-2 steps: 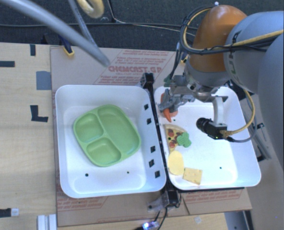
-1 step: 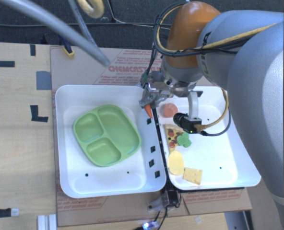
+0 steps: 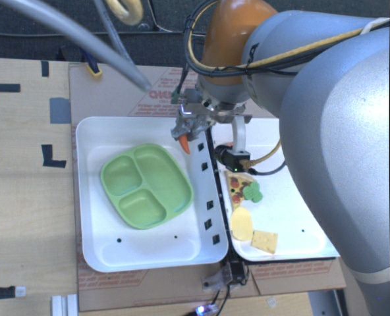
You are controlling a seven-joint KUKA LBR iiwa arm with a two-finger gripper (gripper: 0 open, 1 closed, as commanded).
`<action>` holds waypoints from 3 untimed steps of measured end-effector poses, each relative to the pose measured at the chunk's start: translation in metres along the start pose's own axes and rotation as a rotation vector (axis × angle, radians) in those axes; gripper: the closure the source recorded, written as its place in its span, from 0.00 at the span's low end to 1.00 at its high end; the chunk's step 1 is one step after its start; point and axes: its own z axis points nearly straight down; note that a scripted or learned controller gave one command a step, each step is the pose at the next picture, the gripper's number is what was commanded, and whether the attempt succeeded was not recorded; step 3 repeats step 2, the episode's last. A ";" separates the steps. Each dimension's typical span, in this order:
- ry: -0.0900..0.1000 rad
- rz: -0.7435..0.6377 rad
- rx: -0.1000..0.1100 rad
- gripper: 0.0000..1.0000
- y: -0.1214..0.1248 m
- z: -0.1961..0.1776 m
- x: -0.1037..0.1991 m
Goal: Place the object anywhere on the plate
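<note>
A light green plate [image 3: 145,185] with three compartments lies in the left white bin [image 3: 96,242]. My gripper [image 3: 184,134] hangs over that bin's far right corner, just beyond the plate's upper right rim. A small orange object [image 3: 185,145], shaped like a carrot, pokes down from between the fingers, and the gripper is shut on it. The object is above the bin floor beside the plate, not over it. The wrist hides the object's upper part.
The right bin [image 3: 307,239] holds a pizza slice [image 3: 236,184], a green piece [image 3: 251,192], a pale yellow piece [image 3: 242,224] and a tan cracker-like square [image 3: 264,241]. A black-marked divider wall [image 3: 210,203] separates the bins. The arm's bulk covers the right side.
</note>
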 end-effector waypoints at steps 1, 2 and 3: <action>0.000 0.001 -0.001 1.00 0.025 -0.004 0.023; -0.001 0.002 0.000 0.00 0.024 -0.004 0.021; -0.001 0.002 0.000 0.00 0.024 -0.004 0.021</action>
